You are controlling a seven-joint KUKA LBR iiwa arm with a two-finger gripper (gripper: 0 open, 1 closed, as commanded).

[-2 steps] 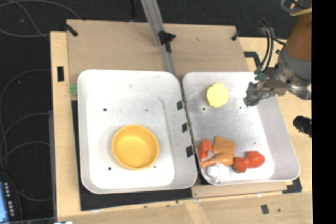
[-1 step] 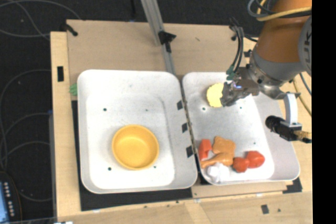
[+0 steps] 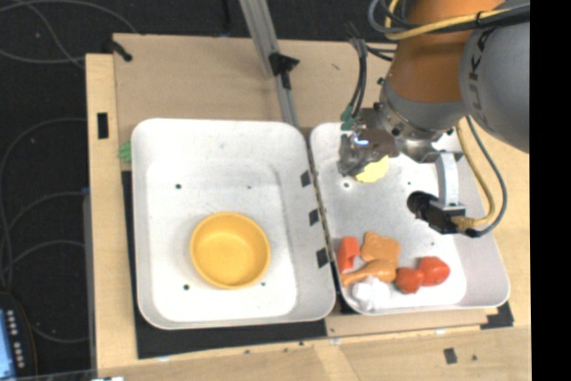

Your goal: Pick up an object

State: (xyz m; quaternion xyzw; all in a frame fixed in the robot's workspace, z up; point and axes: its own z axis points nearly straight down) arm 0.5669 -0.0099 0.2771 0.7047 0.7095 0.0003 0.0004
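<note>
1. Camera view, layout: two white bins sit side by side on the table (image 3: 196, 76). The left bin (image 3: 161, 156) holds a yellow bowl (image 3: 230, 249) toward its near half. The right bin (image 3: 473, 281) holds the loose items.

2. Camera view, arm: the arm reaches in from the right, its orange band (image 3: 437, 40) above the wrist. The gripper (image 3: 359, 154) hangs over the far left part of the right bin.

3. Camera view, gripper state: whether it is open or closed cannot be told from this angle; the wrist body hides the working end.

4. Camera view, nearest item: a pale yellow piece (image 3: 373, 171) lies just beside and partly under the gripper. Whether it is held or merely resting on the bin floor cannot be determined.

5. Camera view, other items: an orange carrot (image 3: 347, 252), a tan block (image 3: 381, 247), a red piece (image 3: 433, 270) and a white piece (image 3: 370, 292) cluster at the near edge of the right bin, well apart from the gripper.

6. Judgement, step in hand: the grasp attempt on the pale yellow piece appears under way.

7. Judgement, next move: a straight lift is called for, followed by a check that the piece comes up with it.
</note>
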